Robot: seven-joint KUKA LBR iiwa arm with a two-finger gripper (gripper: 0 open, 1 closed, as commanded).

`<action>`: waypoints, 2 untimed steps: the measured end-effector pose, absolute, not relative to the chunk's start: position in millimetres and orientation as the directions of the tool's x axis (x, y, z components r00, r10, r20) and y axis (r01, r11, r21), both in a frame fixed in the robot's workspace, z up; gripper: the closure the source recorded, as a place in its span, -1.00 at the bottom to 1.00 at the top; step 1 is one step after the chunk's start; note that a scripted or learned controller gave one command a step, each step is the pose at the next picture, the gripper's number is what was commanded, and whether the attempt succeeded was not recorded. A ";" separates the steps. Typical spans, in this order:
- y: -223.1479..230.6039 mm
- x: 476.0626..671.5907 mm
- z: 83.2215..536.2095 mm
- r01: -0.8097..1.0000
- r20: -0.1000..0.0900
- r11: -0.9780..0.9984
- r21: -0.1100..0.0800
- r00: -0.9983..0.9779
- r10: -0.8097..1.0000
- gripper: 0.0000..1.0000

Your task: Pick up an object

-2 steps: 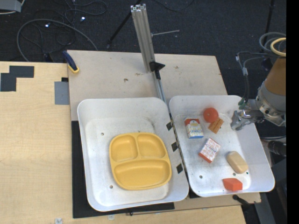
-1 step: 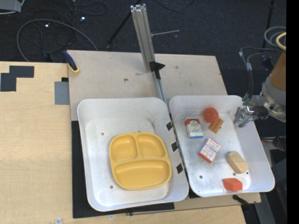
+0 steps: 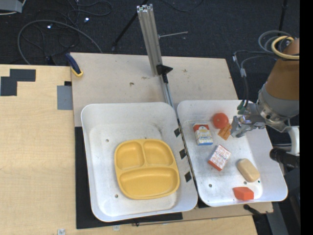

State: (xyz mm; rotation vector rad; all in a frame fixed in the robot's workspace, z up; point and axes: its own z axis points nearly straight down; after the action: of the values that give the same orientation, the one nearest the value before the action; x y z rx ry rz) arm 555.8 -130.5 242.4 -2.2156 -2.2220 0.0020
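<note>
1. The task named no particular object, so I took the nearest candidate: a small orange block point(image 3: 224, 131) lying in the right bin point(image 3: 274, 190), just beside my claw point(image 3: 237, 129) and below a red tomato-like ball point(image 3: 220, 119).
2. My claw hung low over the upper part of that bin, right of the orange block. I could not tell from the slanted view whether it was spread or pressed together, and nothing was visibly held in it.
3. Left of the block lay a small carton with a red top point(image 3: 203, 134), and below it a red and white box point(image 3: 219, 157) sat tilted near the bin's middle.
4. Further toward the near edge rested a tan bread-like loaf point(image 3: 248, 170) and a red wedge-shaped piece point(image 3: 243, 193), both well apart from my claw.
5. The left bin point(image 3: 98, 126) held a yellow tray with 3 compartments point(image 3: 146, 169), far from my reach at that moment.
6. I judged the step in hand as the approach, with no grasp made yet.
7. The next move called for centring over 1 object, most likely the orange block, then descending and closing. The ball touching or nearly touching it could crowd the grip, so a clean line between them mattered.
</note>
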 end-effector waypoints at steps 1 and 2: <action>-76.7 555.6 248.6 1.000 0.002 0.005 -0.003 -0.005 1.000 1.00; -19.0 546.8 250.3 1.000 0.002 0.005 -0.004 -0.005 1.000 1.00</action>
State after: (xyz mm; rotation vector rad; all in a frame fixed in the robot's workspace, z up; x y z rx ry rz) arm 546.8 -19.0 250.3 -2.2122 -2.2243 0.0018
